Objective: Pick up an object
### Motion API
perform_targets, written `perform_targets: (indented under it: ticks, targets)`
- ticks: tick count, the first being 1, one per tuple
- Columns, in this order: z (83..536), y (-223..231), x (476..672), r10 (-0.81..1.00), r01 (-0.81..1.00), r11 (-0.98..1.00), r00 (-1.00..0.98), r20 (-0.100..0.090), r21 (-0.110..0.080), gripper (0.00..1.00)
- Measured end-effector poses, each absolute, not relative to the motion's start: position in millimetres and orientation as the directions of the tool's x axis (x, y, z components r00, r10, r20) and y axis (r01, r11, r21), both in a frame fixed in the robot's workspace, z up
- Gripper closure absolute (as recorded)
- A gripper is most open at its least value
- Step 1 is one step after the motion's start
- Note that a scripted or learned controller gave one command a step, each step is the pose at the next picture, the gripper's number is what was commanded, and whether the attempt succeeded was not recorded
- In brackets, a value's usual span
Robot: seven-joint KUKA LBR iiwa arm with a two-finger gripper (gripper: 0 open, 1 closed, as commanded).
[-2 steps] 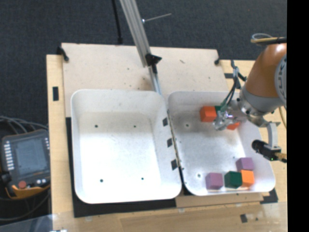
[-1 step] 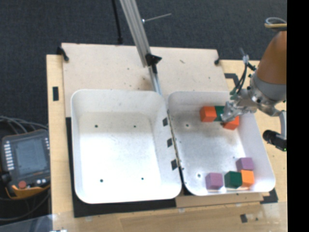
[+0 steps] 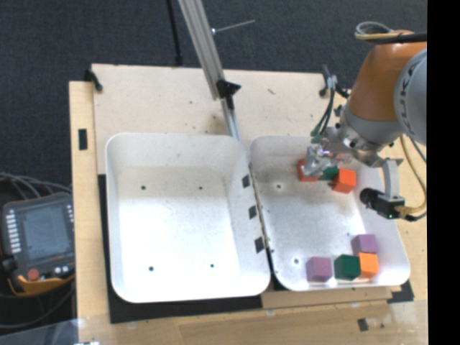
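My gripper (image 3: 315, 165) hangs over the back of the right bin (image 3: 302, 225), beneath the orange-banded wrist. A red block (image 3: 305, 174) lies directly under its tip, and I cannot see if it is touched. Just to the right sit a small green block (image 3: 330, 171) and an orange block (image 3: 344, 181), close together. At the bin's front right corner lie a purple block (image 3: 318, 268), a dark green block (image 3: 347, 267), an orange block (image 3: 369, 264) and another purple block (image 3: 366, 244).
The left bin (image 3: 180, 214) lies beside the right one, across a shared rim. A slanted metal pole (image 3: 208, 56) rises from the bench behind the bins. A black cable fitting (image 3: 381, 203) hangs off the arm near the right bin's right wall.
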State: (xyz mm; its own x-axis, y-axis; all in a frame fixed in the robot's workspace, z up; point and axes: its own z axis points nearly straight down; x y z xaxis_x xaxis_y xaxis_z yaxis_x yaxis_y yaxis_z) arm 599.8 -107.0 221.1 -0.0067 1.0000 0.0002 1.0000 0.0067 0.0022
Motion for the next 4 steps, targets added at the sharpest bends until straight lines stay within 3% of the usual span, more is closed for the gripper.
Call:
perform_targets:
  ticks: [4]
  targets:
    - [228, 87, 660.1, 1.000, 1.000, 0.006, -0.006, 0.000, 0.002, 1.00]
